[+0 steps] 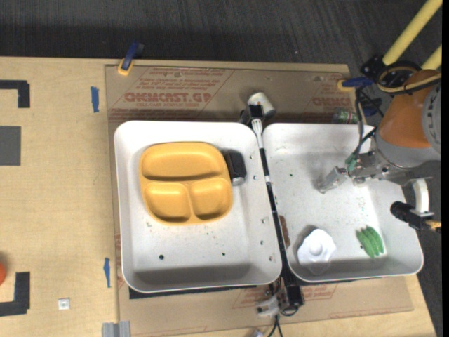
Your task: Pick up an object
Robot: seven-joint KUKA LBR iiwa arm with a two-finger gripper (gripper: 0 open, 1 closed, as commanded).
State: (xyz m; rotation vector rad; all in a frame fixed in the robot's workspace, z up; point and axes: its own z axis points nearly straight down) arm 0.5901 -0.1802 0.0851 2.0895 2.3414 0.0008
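You've got two bins side by side. The left bin holds a yellow tray with three compartments, lying toward the far side, and a small dark object touching the tray's right edge. The right bin holds a white bottle near its near-left corner and a green object to the bottle's right, close to the near wall. Your arm comes in from the right, and the gripper sits low over the right bin's middle, well apart from both objects. Whether it's released or clenched, you cannot tell from here.
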